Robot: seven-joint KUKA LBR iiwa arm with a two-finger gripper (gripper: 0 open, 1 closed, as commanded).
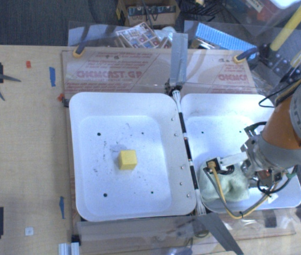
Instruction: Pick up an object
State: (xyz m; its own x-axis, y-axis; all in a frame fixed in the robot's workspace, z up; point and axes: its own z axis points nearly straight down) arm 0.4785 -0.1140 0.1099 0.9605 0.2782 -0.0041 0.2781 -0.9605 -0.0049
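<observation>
Camera view from above the table: a small yellow block (127, 159) lies on the floor of the left bin (86, 110), a little below and left of that bin's middle. It is nearly a cube, so it has no clear long axis; its edges sit roughly square to the picture, with the top face a paler yellow than the side face turned toward the bottom of the view. It stands alone, touching nothing, with faint dark scuffs and a few small black dots on the white floor around it. Well apart from it, across the dark hinged seam between the two bins, a crumpled pale green cloth (231, 186) lies in the lower left part of the right bin (214, 110). The gripper (249, 170) hangs low over that cloth's right side, at the end of the grey arm (299, 116) with its orange band (281, 132), which comes in from the right. Yellow and black cables loop around the wrist and over the cloth. Whether the jaws are parted or closed cannot be told. Behind the bins a clear plastic sheet (140, 70) with red lettering lies on the wooden table (23, 142).
</observation>
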